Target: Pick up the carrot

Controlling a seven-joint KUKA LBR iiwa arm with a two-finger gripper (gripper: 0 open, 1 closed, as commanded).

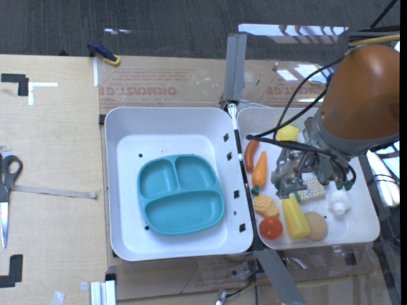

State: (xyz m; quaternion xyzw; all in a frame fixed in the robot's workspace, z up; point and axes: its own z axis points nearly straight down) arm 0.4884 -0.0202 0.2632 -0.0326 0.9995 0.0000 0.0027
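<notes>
Camera view. My gripper hangs low in the right bin, just to the right of the carrot. Its state I cannot tell; cables and wrist hardware crowd the tip. Nothing is visibly in its hold.

The carrot lies against the left wall of the right bin, long axis running roughly up and down the picture, thick end lower. A red pepper lies touching or nearly touching it on the upper left.

Risks, as I judge them:
- The carrot sits tight to the bin wall, so a finger may strike the wall or find no room on that side.
- The red pepper is so close that a closing grasp could catch it instead, or both together.
- The carrot's tapered, smooth form may let it squirt out of a pinch placed near the thin end.
- The corn piece just below could be nudged on the way in.

Materials and shapes. The carrot is orange, matte, conical, apparently plastic toy food. The red pepper is slim and glossy. The corn piece is yellow and knobbly. A tomato is round, red and shiny. A yellow block is smooth and rounded. The left bin holds a teal divided plate, smooth plastic with three compartments.
</notes>
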